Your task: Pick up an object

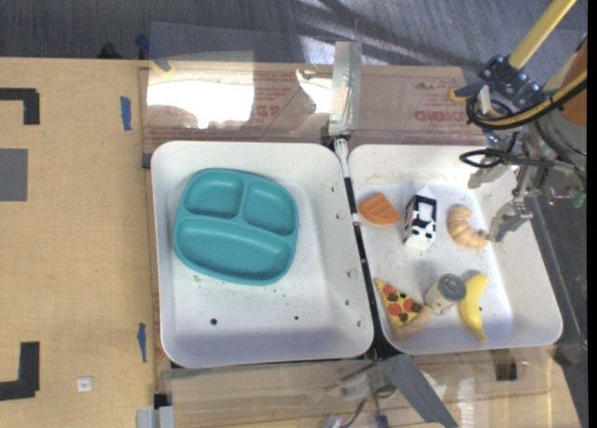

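Over the right bin's (536, 319) far right edge, gripper (508, 221) empty with fingers parted, croissant (465, 227) just left of it

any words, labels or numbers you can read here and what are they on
Nothing reads clearly.
Red print on the clear panel behind the bins: too blurred and faint to read, on both the left part and the right part.
Black-and-white carton in the right bin: dark patches, no letters legible.
Teal divided plate in the left bin: no markings.
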{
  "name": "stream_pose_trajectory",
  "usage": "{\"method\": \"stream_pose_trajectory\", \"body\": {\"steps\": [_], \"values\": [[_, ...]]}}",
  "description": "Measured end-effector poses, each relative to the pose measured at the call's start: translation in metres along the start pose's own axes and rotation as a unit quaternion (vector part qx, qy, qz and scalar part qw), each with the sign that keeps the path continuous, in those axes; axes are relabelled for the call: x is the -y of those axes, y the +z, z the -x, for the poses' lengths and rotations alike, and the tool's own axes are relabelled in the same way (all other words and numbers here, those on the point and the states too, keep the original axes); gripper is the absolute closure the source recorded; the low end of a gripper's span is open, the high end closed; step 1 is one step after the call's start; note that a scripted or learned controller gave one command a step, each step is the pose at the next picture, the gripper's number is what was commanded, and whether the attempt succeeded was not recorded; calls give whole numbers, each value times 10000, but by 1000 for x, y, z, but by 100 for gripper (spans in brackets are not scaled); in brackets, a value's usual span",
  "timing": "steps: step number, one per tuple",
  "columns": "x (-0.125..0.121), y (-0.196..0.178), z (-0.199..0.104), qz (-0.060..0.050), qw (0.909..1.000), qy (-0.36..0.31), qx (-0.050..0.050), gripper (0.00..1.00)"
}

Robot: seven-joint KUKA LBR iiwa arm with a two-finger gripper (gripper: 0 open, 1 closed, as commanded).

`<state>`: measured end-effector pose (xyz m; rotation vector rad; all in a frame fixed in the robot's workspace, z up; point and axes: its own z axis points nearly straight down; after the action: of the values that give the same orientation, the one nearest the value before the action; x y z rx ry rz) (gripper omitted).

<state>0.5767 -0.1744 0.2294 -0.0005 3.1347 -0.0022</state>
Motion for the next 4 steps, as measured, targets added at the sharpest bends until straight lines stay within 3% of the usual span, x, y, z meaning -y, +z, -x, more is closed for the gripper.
{"method": "stream_pose_trajectory", "body": {"steps": [1,2,3,4], "values": [[-64,109,12,-4,9927,1194,153,0],[-77,120,76,21,9781,2075,135,0],[-80,101,81,38,9786,2049,203,100],[-149,42,58,14,8957,4446,4,100]]}}
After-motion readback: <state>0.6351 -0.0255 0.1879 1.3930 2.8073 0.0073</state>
